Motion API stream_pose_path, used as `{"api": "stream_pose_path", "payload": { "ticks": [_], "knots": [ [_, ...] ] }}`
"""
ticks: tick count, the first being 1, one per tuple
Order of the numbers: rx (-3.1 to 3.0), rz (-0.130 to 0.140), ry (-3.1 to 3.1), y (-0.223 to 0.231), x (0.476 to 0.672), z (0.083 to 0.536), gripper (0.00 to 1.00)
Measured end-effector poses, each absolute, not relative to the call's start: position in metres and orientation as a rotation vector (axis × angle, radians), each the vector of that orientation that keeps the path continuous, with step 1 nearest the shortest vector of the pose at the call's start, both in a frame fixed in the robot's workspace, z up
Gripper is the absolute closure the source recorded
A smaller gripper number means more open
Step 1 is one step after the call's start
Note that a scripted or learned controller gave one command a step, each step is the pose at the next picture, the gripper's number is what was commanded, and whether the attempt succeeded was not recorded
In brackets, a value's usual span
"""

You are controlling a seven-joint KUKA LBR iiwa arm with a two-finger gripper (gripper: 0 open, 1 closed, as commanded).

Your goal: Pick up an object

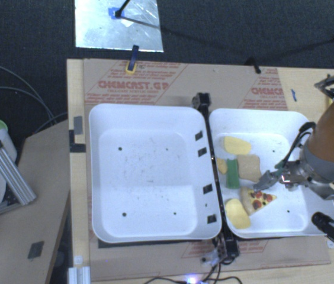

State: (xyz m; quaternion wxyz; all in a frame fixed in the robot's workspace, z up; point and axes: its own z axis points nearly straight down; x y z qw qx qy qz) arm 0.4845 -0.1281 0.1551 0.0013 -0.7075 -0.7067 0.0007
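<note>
Camera view: gripper point(266, 182) sits low in the right bin point(273, 120), right over the pizza slice toy point(258, 200), lower right of frame. Honestly can't tell if the claw's released or clenched. The tan block point(249, 168) and green piece point(232, 173) crowd close, so it might nudge instead of grab. Arm point(333, 147) reaches in from the right edge, angled down-left.

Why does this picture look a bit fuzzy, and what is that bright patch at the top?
In the camera view the whole image is soft and grainy, so the pizza slice toy under the gripper shows little detail; the shiny metal sheet on the dark floor throws back glare; the white bins are lit evenly, with only faint shadows along their walls.
</note>
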Motion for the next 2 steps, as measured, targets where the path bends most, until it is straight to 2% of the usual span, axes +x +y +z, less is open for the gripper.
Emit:
{"api": "stream_pose_path", "payload": {
  "ticks": [1, 2],
  "knots": [
    [-2.215, -0.004, -2.232, -0.121, 0.600, 0.081, 0.00],
    [-2.223, 0.007, -2.213, -0.138, 0.482, 0.083, 0.00]
  ]
}}
